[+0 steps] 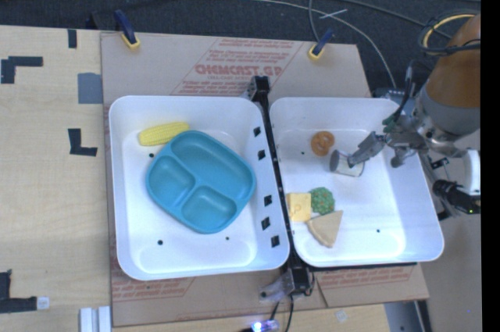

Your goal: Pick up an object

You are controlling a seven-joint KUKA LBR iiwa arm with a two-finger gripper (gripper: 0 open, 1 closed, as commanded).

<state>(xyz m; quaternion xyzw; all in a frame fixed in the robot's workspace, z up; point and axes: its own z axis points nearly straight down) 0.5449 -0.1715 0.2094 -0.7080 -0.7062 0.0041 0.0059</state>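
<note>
My gripper [366, 159] hangs over the right bin [406, 237], near its upper right part. Its fingers are spread open, one fingertip [336, 162] reaching left and the other [398, 158] near the bin's right wall, with nothing held between them. A small orange round piece [322, 141] lies just up and left of the left fingertip. Lower in the same bin lie a yellow cheese-like square [298, 206], a green broccoli piece [322, 200] and a tan wedge [326, 228], close together.
The left bin [129, 244] holds a blue divided plate [201, 180] and a yellow corn cob [162, 133] at its upper left. A black divider [269, 166] separates the bins. Cables run across the dark surface behind the bench.
</note>
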